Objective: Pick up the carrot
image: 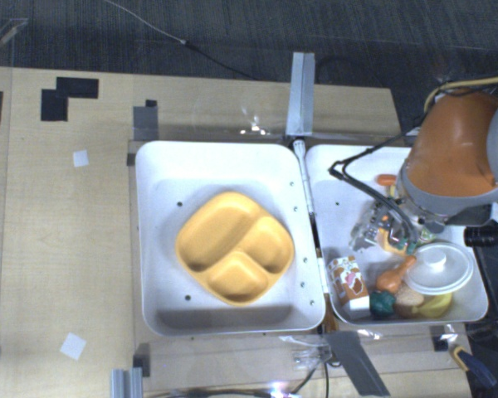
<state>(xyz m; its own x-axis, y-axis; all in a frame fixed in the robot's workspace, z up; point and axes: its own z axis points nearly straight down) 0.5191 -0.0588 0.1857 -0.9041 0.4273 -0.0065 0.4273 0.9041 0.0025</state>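
Right bin (340, 168) holds carrot (396, 274); left bin (158, 247), yellow plate (235, 246); pincer (386, 230) state unclear.

My arm and wrist

My arm (461, 152) wears a broad orange band over grey; black cables loop off my metal gripper (386, 229).

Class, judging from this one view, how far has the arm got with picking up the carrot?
Done: the gripper has reached over the right bin. In hand: it hovers above the cluttered items, near the carrot. Left: the carrot lies in the bin beside the white bowl, so grasping and lifting it remain.
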